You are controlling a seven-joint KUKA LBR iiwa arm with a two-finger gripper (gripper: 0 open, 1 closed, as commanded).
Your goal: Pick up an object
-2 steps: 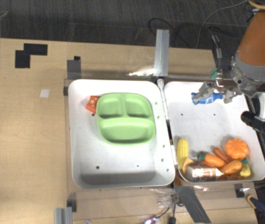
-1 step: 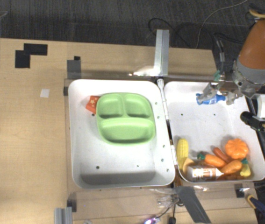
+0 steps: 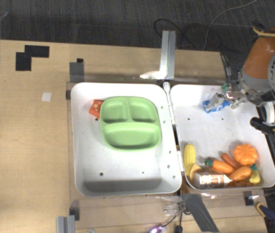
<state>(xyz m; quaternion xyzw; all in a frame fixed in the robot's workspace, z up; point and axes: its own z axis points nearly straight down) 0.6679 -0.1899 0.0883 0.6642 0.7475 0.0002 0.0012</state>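
A grey arm [image 3: 273, 67] with an orange band reaches in over the far right corner of the right-hand white bin [image 3: 200, 140], its gripper [image 3: 232, 97] lowered close to the bin floor near the back wall. Just beside the gripper, on the side toward the divider between the bins, lies a small blue-and-white object [image 3: 212, 104]; it looks close enough to touch the metal fingers, but whether the jaws are wide, narrow or closed on it cannot be told from this angle.

Along the near wall of that same bin, well apart from the gripper, a cluster of toy food sits crowded together: a yellow corn cob [image 3: 189, 156] nearest the divider, a bottle lying on its side [image 3: 212, 180] against the near rim, carrots [image 3: 227, 166] above it, and an orange pumpkin [image 3: 245, 153] toward the bin's outer edge. A small yellow piece [image 3: 255, 177] rests below the pumpkin.

In the left-hand white bin [image 3: 86, 169], across the divider from the gripper, a green sectioned plate [image 3: 129, 122] lies flat toward the back half. A small red item [image 3: 95, 108] peeks out at the plate's far outer corner, touching its rim.

Both bins rest on a tan desk [image 3: 25, 144], with black markings [image 3: 30, 56] on its surface well beyond the left bin's far corner.
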